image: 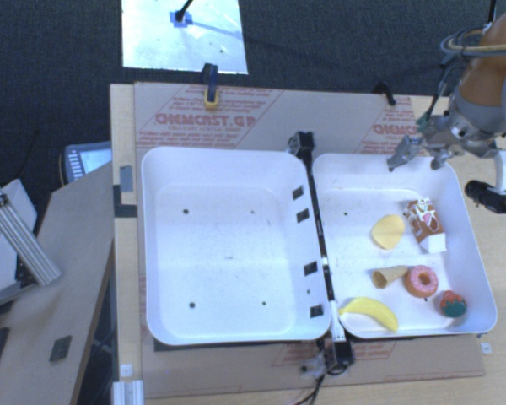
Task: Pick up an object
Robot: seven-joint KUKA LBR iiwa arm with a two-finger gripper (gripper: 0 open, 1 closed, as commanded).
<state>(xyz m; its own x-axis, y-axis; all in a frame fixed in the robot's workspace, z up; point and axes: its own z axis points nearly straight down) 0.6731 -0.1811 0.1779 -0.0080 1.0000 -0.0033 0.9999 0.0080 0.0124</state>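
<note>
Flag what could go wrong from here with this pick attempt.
The gripper hangs over the right bin's far rim, apart from every object, so a straight descent would likely catch nothing. The pink donut lies close to the cone and the red-green ball, so a grab there may nudge a neighbour. The banana hugs the near wall.
</note>
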